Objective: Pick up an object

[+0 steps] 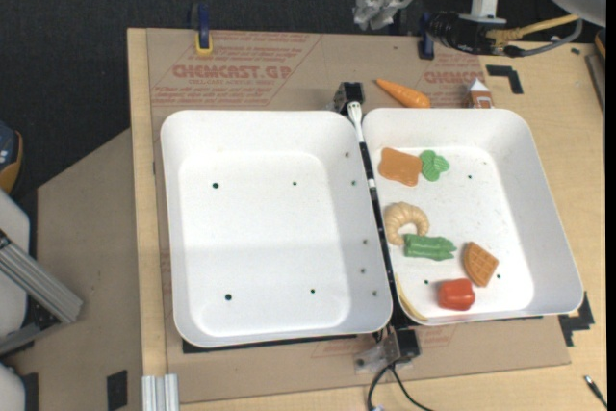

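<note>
The gripper (378, 7) hangs up high at the top of the view, past the back edge of the bins, over the dark floor. It is blurry. I cannot tell how far its jaws stand apart, and I see nothing in them.

The things to pick lie in the right bin (539, 170). There is an orange piece (398, 166) with a green leafy bit (434, 166) touching its right side. Below them lies a pale croissant (405, 219), and a green pod (428, 248) lies just under it, touching it. A brown waffle (479, 264) sits near the right of the pod. A red block (456, 295) sits at the front, a little apart from the rest. A carrot (403, 93) lies on the board behind the bins. The left bin (192, 236) has bare white walls.

I think the job has not really started. The arm needs to come forward and down over the right bin.

The red block looks like the best pick. It has room around it, so the jaws can go down on both sides. The gripper should line up right over the middle, go straight down, then squeeze.

The croissant and pod touch, so the jaws could bump one while going for the other. The bin wall is close to the red block too, so watch that side.
</note>
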{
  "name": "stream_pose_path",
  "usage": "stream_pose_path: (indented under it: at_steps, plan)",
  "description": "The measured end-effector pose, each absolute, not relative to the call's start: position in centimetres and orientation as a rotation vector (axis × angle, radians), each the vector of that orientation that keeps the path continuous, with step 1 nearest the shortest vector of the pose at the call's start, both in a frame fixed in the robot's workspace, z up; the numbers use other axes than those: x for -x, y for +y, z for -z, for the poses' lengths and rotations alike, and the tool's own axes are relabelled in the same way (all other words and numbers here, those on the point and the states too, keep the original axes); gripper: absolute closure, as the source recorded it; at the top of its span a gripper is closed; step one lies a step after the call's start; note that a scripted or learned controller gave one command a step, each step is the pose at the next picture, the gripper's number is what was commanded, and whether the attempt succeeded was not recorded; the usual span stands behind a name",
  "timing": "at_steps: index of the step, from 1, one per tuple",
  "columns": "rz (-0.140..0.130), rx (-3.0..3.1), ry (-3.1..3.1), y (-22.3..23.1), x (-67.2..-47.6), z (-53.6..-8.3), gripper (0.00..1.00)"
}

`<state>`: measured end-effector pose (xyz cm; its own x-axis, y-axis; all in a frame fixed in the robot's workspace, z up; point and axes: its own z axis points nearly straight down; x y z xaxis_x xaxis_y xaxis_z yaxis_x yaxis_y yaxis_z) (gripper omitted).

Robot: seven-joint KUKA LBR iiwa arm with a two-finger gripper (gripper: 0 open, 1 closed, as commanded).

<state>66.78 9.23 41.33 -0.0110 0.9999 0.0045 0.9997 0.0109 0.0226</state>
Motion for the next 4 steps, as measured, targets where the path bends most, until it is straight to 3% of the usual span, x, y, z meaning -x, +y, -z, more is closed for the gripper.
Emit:
stream_pose_path:
  at_steps: [1, 2, 3, 4]
  plan:
    - [-0.021, -2.207, 2.228, 16.9, -66.6, -49.6, 1.0]
    - [0.001, -2.227, 2.213, 9.6, -66.7, -50.0, 1.0]
    - [-0.003, -2.227, 2.206, 0.1, -66.5, -51.6, 1.0]
    - [-0.003, -2.224, 2.208, -6.5, -66.2, -53.7, 1.0]
